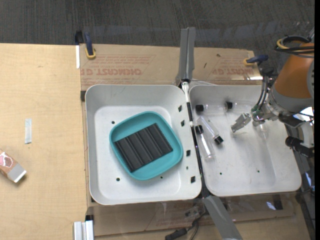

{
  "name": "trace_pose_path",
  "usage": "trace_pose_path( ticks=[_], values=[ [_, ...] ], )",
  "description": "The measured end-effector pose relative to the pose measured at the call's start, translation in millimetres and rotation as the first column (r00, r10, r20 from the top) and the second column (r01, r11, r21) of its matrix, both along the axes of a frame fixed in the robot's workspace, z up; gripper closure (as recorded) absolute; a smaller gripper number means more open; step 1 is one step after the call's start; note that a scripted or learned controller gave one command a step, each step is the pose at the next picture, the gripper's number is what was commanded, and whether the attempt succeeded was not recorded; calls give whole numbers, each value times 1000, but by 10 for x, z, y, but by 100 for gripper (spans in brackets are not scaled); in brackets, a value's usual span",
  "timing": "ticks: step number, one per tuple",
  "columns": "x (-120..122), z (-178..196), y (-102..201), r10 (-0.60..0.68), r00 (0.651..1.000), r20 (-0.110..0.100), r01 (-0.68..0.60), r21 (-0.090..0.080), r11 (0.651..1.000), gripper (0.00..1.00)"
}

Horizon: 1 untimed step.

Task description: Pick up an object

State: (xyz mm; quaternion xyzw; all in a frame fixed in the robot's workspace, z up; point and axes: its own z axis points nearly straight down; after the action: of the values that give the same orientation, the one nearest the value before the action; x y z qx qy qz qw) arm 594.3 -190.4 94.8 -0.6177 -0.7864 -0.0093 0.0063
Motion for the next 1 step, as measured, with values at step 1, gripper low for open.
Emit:
trace_pose_path(
  ticks=[1],
  values=[
    [-561,-17,36,104,995,1,-104,-14,994,0]
  ],
)
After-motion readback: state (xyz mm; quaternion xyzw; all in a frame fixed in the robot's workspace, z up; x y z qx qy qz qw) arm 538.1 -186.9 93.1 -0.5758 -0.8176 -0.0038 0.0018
